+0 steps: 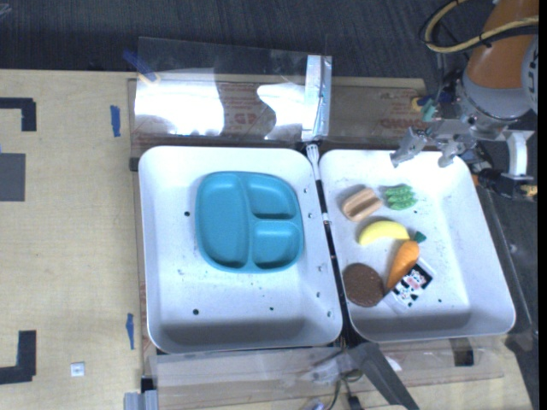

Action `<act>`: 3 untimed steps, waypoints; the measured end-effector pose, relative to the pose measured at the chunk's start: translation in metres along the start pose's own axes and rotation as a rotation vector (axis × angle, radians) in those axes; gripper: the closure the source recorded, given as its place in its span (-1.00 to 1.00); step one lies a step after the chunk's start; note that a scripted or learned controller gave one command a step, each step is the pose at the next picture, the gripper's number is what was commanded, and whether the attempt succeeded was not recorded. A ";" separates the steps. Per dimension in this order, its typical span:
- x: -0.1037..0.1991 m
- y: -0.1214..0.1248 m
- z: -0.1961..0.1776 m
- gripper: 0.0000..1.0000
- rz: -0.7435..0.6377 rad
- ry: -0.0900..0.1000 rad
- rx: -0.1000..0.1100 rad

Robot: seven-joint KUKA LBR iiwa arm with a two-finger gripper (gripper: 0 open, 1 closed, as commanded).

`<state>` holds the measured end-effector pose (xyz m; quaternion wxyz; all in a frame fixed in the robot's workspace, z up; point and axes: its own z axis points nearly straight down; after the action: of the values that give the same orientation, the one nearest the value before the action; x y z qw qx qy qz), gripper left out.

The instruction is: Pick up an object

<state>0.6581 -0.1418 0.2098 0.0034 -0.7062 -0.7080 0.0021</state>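
Note:
The right bin [479, 254] holds several toy foods: a tan hot-dog bun [360, 202], a green leafy piece [399, 197], a yellow banana [382, 231], an orange carrot [403, 263], a brown round cookie [363, 284] and a small black-and-white card [413, 284]. My gripper [425, 149] hangs over the bin's far edge, up and to the right of the green piece. Its two fingers are spread apart with nothing between them.
The left bin [162, 254] carries a blue divided plate [249, 221]. A clear plastic sheet [231, 101] stands behind the bins. Yellow cable [453, 24] loops above the arm at the top right. The wooden bench [60, 246] stretches to the left.

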 end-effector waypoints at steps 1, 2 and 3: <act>-0.042 -0.029 -0.016 -1.00 0.143 0.000 0.000; -0.009 -0.162 0.106 -1.00 0.201 0.003 0.009; 0.011 -0.176 0.124 -1.00 0.067 -0.004 -0.013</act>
<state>0.4811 -0.1315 0.0869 -0.0028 -0.7296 -0.6839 -0.0009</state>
